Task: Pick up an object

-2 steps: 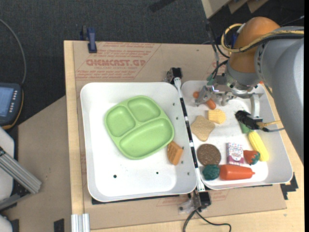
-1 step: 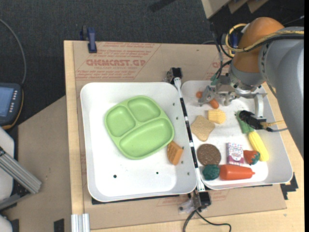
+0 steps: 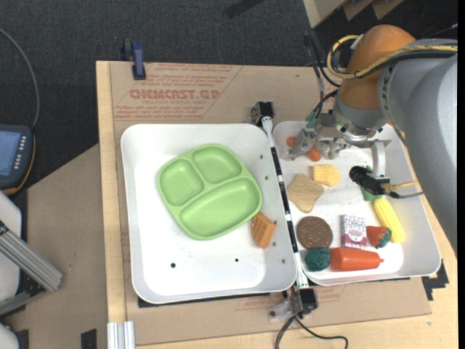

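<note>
The hand point(image 3: 317, 142) hovers low in the right bin's point(image 3: 421, 257) far corner, over a small orange piece point(image 3: 312, 152); whether it grips cannot be told. Nothing is visibly lifted, so the pick looks undone, with toy food nearby.

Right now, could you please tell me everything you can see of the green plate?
The green plate is a light green, plastic-looking tray with rounded corners and three compartments: two small ones along its far side and one long one along its near side. All three hold nothing. It lies flat, turned at an angle, on the floor of the left bin. An orange food piece sits right at its near-right corner; whether they touch is unclear.
</note>
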`<state>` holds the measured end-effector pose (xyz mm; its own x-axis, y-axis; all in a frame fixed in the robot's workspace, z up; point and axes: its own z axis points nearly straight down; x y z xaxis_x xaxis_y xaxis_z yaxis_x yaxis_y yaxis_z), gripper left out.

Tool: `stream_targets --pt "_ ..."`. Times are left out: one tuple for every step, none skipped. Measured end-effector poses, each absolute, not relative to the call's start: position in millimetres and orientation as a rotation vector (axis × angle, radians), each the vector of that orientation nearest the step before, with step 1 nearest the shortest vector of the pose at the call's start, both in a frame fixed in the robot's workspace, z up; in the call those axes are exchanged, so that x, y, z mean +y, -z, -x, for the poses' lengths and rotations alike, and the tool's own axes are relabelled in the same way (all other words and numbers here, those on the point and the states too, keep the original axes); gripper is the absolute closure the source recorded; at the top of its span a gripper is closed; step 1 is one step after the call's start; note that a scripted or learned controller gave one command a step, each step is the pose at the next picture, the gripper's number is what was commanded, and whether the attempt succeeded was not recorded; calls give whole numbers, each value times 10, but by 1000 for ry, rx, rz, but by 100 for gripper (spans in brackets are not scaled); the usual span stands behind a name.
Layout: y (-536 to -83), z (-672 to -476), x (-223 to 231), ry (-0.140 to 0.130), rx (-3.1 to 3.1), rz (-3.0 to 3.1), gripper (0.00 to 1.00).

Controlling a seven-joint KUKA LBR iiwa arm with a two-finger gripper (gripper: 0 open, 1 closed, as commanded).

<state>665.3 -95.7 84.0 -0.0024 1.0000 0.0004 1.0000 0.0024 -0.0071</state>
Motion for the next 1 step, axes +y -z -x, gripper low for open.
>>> stream_targets --pt "-846 -5996 -1056 -6 -2214 2221 0"
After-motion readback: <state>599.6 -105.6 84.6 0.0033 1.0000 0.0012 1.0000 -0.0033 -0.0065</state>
